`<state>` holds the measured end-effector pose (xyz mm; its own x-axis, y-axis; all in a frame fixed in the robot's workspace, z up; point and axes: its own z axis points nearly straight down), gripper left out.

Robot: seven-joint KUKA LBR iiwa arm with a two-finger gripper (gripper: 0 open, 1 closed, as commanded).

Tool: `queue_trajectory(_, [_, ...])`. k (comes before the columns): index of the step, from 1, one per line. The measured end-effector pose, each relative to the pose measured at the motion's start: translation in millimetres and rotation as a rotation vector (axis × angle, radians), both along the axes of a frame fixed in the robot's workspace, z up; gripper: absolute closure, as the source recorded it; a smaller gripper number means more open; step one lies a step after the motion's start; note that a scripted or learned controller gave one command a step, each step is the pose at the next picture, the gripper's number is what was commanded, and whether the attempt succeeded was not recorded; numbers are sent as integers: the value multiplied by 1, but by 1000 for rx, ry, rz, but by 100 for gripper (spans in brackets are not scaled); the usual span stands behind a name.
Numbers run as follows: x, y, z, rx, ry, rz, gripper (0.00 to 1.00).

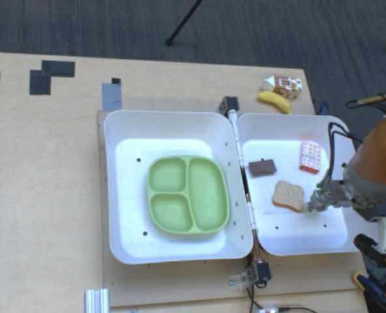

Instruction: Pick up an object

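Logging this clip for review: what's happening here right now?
A KUKA arm reaches into the right bin from the right, its gripper low beside the slice of bread. Nothing is visibly held. A brown block and a red-and-white packet lie in the same bin. The left bin holds a green divided plate.

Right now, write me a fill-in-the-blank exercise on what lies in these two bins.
1. The green divided plate lies in the ____ bin.
2. The plate has ____ compartments.
3. The slice of bread shares its bin with a brown block and a ____-and-white packet.
4. The gripper is nearest the ____.

Missing words: left; three; red; bread
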<state>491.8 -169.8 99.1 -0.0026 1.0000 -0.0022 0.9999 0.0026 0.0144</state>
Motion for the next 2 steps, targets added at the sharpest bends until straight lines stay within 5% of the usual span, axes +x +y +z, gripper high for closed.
queue_trajectory(1, [0,0,0,0,0,0,0])
queue_trajectory(2, [1,0,10,0,-3,1,100])
